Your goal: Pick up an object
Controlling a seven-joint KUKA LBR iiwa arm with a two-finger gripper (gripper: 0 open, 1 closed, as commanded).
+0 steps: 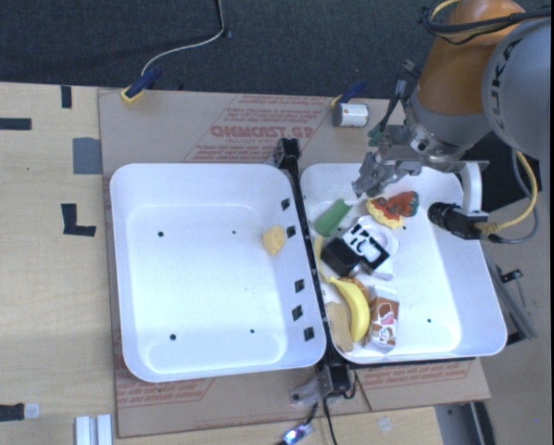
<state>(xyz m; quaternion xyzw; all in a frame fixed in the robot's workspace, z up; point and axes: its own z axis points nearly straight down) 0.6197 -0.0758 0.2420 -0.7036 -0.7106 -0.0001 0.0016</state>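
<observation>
My gripper [371, 183] hangs over the back of the right bin [444, 336], just left of an orange and yellow toy [394, 208]. Nothing shows between its fingers. Below it a green piece [333, 217] lies by the divider. A black and white package [366, 243] rests on a black block [339, 257]. Nearer the front lie a yellow banana [354, 306] and a brown and white carton [383, 323]. A small yellow lump [274, 240] sits in the left bin [166, 360], near its right wall.
A black divider strip [297, 239] runs between the two bins. A small white box [352, 114] rests on the cardboard behind the right bin. A black cylinder with a yellow cable [455, 220] juts over the right bin's right side.
</observation>
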